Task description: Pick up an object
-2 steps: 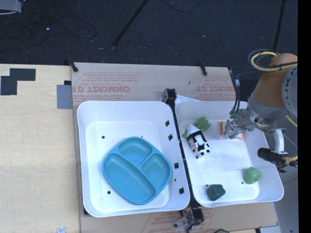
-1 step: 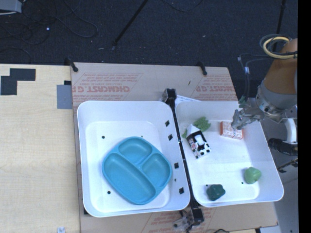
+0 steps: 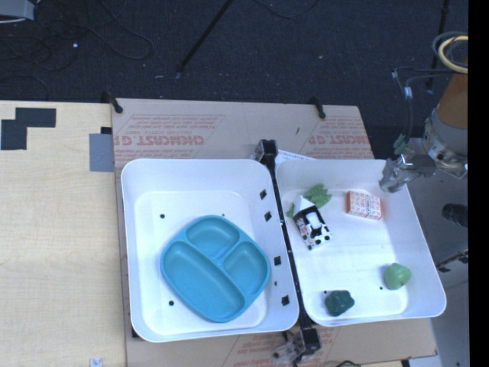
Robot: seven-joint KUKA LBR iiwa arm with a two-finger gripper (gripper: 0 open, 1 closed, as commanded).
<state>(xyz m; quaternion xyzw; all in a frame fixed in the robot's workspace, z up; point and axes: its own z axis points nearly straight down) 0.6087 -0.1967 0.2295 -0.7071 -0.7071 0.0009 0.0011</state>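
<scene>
A pale wooden bench point(image 3: 53, 235) carries a sheet of printed cardboard point(image 3: 199, 132), and on that cardboard sit two shallow white bins side by side, joined along a black clip strip. The left bin point(image 3: 149, 178) holds a blue divided plate point(image 3: 214, 268) with three compartments, lying flat and turned at an angle toward the bin's near right corner. The right bin point(image 3: 416, 297) holds the small objects up for picking — five in all.

At the view's right edge the grey arm point(image 3: 451, 128), with its orange band showing above the wrist, reaches in over the far right corner of the right bin. Its gripper point(image 3: 391, 178) hangs at the bin's far right rim, apart from every object; whether the claw is spread or closed cannot be told from this angle, and nothing shows between its tips.

Inside the right bin, a black-and-white toy point(image 3: 313, 226) lies near the left wall, with a green leafy piece point(image 3: 317, 196) just beyond it, close or touching. A pink-and-white patterned block point(image 3: 364, 205) rests nearer the far right side, closest to the gripper. Along the near side sit a dark green lump point(image 3: 338, 303) and, well to its right, a light green rounded object point(image 3: 396, 276) — both apart from the walls.
</scene>
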